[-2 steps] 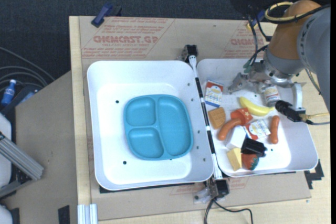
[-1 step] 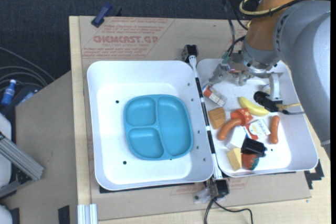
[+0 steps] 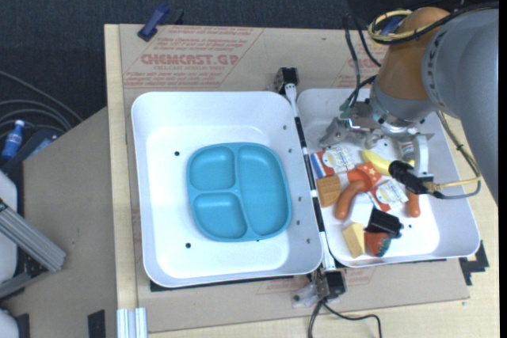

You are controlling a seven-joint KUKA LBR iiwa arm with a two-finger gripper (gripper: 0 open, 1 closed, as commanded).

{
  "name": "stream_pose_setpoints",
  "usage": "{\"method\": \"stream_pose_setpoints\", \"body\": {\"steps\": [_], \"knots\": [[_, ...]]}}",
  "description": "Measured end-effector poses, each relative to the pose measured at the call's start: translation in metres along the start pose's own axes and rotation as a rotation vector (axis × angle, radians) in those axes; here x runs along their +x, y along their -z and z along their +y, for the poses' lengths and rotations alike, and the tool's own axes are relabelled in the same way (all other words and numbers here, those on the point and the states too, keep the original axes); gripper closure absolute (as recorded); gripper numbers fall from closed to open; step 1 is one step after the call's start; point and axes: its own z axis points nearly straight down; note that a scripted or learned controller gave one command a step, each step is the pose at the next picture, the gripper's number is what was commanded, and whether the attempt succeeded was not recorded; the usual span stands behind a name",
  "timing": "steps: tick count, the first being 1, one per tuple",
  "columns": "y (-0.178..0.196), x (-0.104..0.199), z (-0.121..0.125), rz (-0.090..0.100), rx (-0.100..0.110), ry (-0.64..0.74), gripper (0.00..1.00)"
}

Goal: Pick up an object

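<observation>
Seemingly mid-reach, pre-grasp: gripper [image 3: 379,135] hangs low over the right bin [image 3: 451,237], can't tell its opening, w/ orange sausage [image 3: 352,191] just below-left & yellow banana [image 3: 379,163] right under it, so next it needs a straight drop onto one.

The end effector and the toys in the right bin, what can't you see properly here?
- End effector, camera view: its fingers sit under the grey wrist, so open or shut is unclear.
- Toys under the arm in the right bin: partly covered by the wrist.
- Small packets: too small to read.
- Arm: cut off by the right edge.
</observation>
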Motion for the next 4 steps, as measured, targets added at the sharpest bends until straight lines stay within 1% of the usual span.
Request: {"method": "stream_pose_setpoints", "body": {"steps": [1, 2, 3, 4], "knots": [[0.01, 0.0, 0.0, 0.0, -0.001, 0.0, 1.0], [0.01, 0.0, 0.0, 0.0, -0.001, 0.0, 0.0], [0.0, 0.006, 0.042, -0.001, -0.003, 0.001, 0.0], [0.0, 0.002, -0.022, 0.0, 0.0, -0.001, 0.0]]}}
